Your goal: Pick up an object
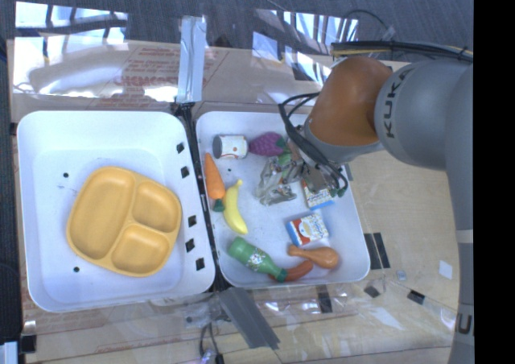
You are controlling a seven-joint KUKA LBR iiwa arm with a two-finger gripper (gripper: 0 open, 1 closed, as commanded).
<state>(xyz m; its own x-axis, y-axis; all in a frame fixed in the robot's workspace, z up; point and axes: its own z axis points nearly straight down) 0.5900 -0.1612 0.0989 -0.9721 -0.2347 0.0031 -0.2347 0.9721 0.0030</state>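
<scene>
Green bottle [256, 259] lies slantwise; pincer [279, 181] hovers above right bin [352, 229].

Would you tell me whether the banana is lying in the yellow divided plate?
No, the banana lies in the right bin beside the carrot.

arm [418, 121] cut off at right edge, its wrist hiding the jaws' state, small carton [317, 196] half covered

yellow 3-compartment tray [123, 219] sits in left bin [40, 145], cardboard sheet [145, 68] behind both bins, silver tape strip [191, 56] on it.
</scene>
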